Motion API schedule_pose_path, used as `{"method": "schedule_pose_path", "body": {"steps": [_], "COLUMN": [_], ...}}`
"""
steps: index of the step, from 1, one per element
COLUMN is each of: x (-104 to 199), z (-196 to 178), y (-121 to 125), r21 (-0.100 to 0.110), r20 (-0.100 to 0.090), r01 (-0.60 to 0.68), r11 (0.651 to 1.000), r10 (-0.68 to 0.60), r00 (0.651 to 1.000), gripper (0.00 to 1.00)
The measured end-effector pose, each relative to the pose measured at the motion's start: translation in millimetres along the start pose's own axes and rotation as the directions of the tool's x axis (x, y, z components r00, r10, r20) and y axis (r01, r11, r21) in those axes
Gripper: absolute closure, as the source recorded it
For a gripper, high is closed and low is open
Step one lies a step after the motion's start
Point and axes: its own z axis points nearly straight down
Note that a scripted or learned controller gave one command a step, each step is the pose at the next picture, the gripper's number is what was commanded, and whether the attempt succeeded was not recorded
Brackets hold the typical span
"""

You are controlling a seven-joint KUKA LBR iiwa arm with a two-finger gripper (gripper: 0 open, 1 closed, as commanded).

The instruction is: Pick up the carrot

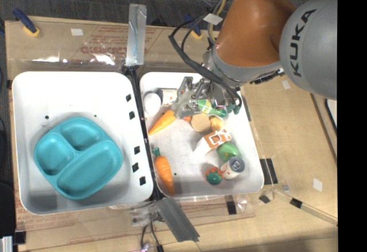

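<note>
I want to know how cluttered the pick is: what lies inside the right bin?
The right bin holds two carrots near its left wall, plus a heap of small toy foods. The gripper and arm cover the bin's upper part, so anything beneath them is hidden.

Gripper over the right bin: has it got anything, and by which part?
Cannot be told. The gripper sits low in the right bin above the upper carrot, but no item visibly sits in it.

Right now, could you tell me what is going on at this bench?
The KUKA arm has its gripper low in the right bin, beside a carrot among small toy foods. A second carrot lies near the bin's front left corner. A teal divided plate sits in the left bin.
</note>
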Motion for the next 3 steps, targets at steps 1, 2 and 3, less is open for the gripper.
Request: {"method": "schedule_pose_path", "body": {"steps": [1, 2, 3], "x": [-38.8, -18.5, 45.1], "z": [-19.1, -34.1, -0.3], "y": [30.3, 74.6, 121.1], "r21": [0.0, -0.001, -0.004], "r20": [-0.009, -0.013, -0.015], "r01": [-0.148, -0.036, 0.166], "r11": [0.989, 0.999, 0.986], "r10": [0.148, 0.036, -0.166], "r00": [0.989, 0.999, 0.986], "gripper": [1.0, 1.0, 1.0]}}
